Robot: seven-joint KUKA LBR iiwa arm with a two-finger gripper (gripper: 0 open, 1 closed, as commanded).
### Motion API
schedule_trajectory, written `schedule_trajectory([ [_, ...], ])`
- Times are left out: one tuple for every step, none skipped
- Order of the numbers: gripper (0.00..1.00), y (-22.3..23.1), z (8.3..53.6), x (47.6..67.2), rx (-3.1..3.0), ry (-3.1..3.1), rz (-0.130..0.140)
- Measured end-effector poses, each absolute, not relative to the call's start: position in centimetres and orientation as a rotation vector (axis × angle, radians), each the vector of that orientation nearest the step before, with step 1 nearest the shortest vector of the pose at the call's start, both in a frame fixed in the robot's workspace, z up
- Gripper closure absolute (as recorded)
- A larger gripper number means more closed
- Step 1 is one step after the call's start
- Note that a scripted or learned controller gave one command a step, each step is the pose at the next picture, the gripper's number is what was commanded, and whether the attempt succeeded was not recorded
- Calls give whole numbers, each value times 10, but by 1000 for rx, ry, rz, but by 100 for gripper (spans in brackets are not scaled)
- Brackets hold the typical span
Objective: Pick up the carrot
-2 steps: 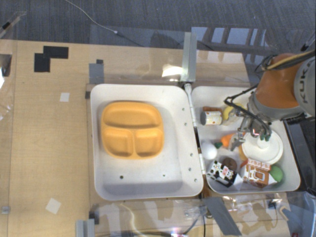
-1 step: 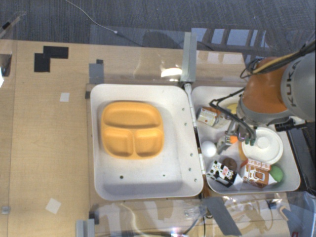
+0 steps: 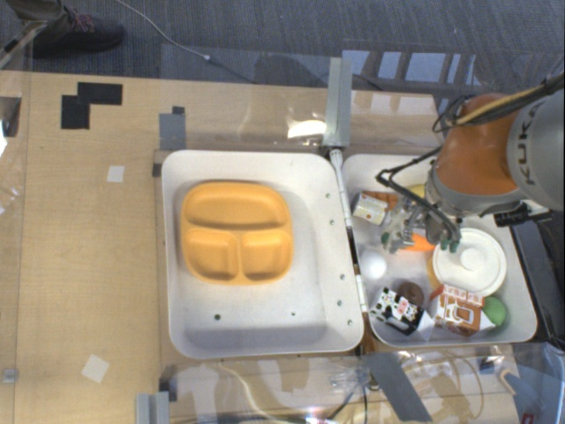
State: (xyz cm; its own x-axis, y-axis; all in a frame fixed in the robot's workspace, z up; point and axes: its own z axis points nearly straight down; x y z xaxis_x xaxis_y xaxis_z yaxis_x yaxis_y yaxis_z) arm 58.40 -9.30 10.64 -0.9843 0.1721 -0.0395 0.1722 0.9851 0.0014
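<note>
A grey robot arm with an orange band was pictured reaching in from the right of the frame over the right-hand shallow white bin, its claw lowered among the clutter at the bin's centre. Whether the claw stood open or closed could not be told, the wrist and cabling masking it from above. The carrot, a small orange sliver, was seen lying just beneath and beside the claw, touching the edge of a round white plate at centre right; most of it was hidden. A cardboard-coloured snack packet, a black-and-white patterned box, a red-and-white carton and a green ball were crowded around. In the left bin, a yellow moulded compartment tray was set apart. The carrot was judged to be light, stiff and smooth, likely to slip or roll; a grip across its thicker middle was thought best.
</note>
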Motion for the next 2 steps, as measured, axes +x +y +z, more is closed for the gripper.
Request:
schedule_trajectory([
  [100,-54,233,536,59,3120,0],
  [100,-103,119,539,24,3144,1],
])
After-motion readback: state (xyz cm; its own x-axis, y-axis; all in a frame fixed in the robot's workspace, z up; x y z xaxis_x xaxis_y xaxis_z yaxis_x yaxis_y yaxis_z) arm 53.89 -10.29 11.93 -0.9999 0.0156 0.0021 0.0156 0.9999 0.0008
